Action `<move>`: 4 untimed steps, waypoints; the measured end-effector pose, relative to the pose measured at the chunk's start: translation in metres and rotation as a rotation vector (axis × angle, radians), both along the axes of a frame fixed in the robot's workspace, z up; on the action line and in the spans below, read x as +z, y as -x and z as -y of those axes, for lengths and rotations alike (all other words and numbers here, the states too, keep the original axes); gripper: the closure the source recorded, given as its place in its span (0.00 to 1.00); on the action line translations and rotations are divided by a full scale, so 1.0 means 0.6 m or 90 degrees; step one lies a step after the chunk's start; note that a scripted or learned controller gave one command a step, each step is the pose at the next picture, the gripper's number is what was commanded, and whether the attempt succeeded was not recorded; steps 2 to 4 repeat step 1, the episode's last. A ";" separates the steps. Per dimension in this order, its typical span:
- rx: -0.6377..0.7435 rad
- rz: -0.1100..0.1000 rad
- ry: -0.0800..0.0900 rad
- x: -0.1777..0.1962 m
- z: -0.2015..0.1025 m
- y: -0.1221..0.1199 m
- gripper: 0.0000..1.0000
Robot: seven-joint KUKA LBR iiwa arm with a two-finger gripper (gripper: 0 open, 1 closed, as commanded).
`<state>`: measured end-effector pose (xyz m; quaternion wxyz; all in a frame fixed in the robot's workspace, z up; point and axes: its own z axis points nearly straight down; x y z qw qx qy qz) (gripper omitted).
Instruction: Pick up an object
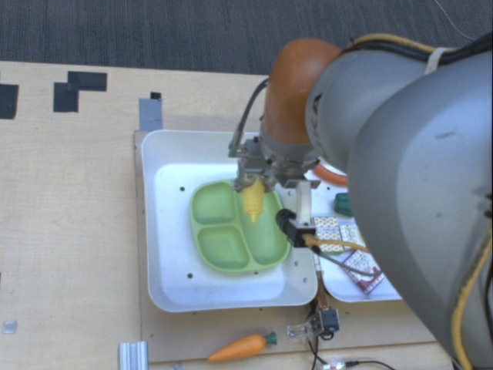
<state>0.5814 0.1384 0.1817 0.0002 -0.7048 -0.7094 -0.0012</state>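
Camera view, left bin (166,230): green divided tray (231,233) lies flat in middle, three compartments up. Gripper (253,185) hangs over tray's upper right part, arm reaching in from right. Yellow object (253,201) sits just under gripper, over tray's dividing ridge; whether it is pinched or merely beneath cannot be told, jaw state likewise unclear. Likely pick target, since gripper is centred on it. Right bin (347,287): patterned cards (348,245), orange piece (331,174), mostly hidden by arm. Toy carrot (240,348) lies on bench, outside bins.
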 end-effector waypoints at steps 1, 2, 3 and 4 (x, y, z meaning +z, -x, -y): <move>0.000 0.001 0.000 0.026 -0.103 -0.057 1.00; 0.000 0.001 0.000 0.026 -0.103 -0.057 1.00; 0.000 0.001 0.000 0.026 -0.103 -0.057 1.00; 0.000 0.001 0.000 0.026 -0.103 -0.057 1.00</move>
